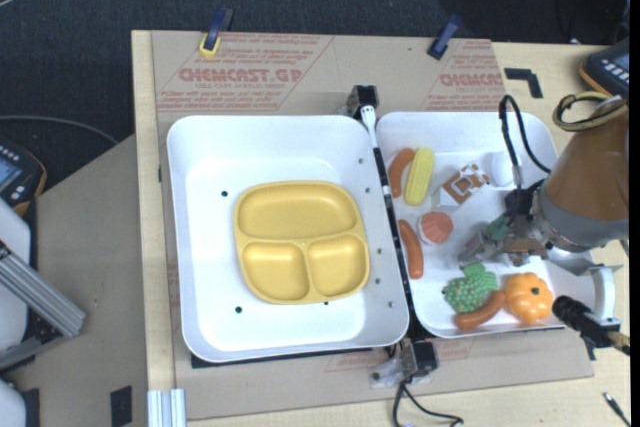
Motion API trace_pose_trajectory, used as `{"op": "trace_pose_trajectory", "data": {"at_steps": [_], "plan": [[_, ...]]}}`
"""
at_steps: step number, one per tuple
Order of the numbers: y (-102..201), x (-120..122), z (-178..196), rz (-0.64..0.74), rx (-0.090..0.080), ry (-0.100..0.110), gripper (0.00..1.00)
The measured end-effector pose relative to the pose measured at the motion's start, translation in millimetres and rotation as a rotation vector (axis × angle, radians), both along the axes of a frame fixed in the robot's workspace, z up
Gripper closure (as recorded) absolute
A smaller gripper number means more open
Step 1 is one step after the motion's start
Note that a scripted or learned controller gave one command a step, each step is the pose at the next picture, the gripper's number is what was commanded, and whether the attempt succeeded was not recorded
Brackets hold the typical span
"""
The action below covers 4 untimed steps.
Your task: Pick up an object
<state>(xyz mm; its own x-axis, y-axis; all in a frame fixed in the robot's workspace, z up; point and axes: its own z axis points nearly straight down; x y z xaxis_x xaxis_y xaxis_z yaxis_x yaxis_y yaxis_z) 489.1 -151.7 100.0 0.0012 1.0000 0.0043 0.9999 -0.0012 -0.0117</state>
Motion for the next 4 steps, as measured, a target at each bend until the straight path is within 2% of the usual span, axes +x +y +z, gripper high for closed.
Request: {"op": "trace_pose_trajectory", "data": {"at_steps": [1, 2, 3, 4], "plan": [[0.2, -0.5, -18.0, 0.000, -0.001, -0.005, 0.00], [0.7, 0.5, -8.2, 0.001, -0.001, -0.008, 1.00], [9.7, -0.1, 47.0, 0.003, -0.006, -0.015, 1.00], [13.0, 9.4, 104.5, 0.004, -0.007, -0.017, 1.00]]}}
